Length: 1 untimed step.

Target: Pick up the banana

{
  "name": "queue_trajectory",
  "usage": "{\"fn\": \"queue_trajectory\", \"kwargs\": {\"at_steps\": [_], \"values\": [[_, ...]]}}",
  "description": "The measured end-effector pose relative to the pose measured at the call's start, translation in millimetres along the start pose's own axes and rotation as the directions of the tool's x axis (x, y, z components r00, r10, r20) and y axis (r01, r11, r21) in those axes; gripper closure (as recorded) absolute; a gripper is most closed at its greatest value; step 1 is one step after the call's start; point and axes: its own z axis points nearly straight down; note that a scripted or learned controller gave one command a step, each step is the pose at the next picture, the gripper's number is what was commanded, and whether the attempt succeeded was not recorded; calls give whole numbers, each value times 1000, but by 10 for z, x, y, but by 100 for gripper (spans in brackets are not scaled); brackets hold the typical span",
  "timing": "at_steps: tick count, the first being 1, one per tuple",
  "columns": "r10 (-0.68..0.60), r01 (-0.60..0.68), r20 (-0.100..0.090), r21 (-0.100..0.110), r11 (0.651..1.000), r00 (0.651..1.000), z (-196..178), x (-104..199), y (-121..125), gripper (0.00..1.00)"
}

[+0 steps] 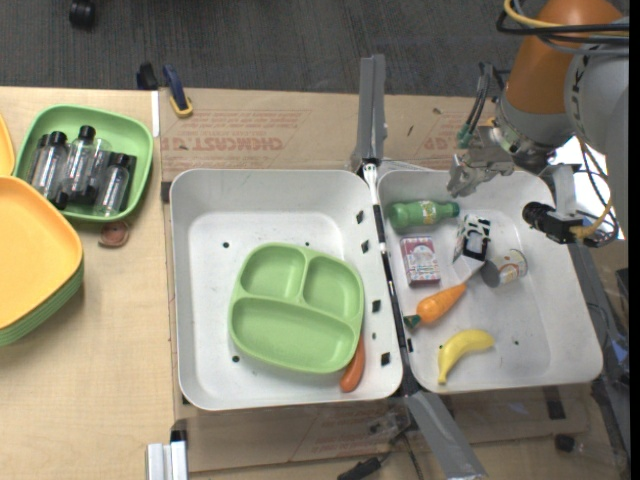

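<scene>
We see the banana (462,349) lying flat on the floor of the right-hand bin (560,363), toward that bin's near edge and left of its middle. It is yellow, whole and unpeeled, a short curved fruit. One end points down toward the bin's near-left corner, the other reaches up and to the right, and its arch bows upward. Nothing touches it; the white floor shows all round it.

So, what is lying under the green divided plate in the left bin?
An orange carrot-like piece sticks out from under the green divided plate's lower right edge, on the left bin floor. How far it reaches beneath is covered by the plate.
</scene>
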Motion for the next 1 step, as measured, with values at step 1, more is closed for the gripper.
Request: {"fn": "queue_trajectory", "kwargs": {"at_steps": [1], "values": [[497, -497, 0, 3, 868, 868, 139, -27, -62, 100]]}}
